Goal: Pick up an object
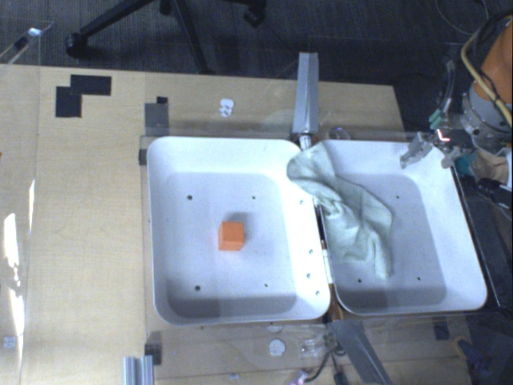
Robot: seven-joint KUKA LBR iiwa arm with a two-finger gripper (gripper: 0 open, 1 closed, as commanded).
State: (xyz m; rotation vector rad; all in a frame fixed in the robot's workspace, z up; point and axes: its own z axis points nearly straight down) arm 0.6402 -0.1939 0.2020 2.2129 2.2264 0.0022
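Across the middle of your view lay the wooden bench (pixel 80 215), pale and broad, with dark carpet beyond its far edge and the black legs of a chair base (pixel 168 6) standing on that carpet at the top. On the bench you had two shallow white bins side by side, their inner rims touching: the left bin (pixel 172 295) and the right bin (pixel 457 287). A grey upright post (pixel 307 95) rose just behind the place where the two rims met.

Next in size, a pale greenish cloth (pixel 353 215) was crumpled in the right bin. Its upper corner was draped over the shared rim near the post, and the rest trailed down along the left part of that bin's floor.

At the right edge of your view the arm (pixel 489 95) reached in, and its gripper (pixel 425 147) was over the far right rim of the right bin, well apart from the cloth. You could not tell from this view how its fingers stood, and nothing was seen between them.

Smallest of all, an orange cube (pixel 232 236) sat alone near the middle of the left bin's floor, well apart from the cloth and from the gripper.
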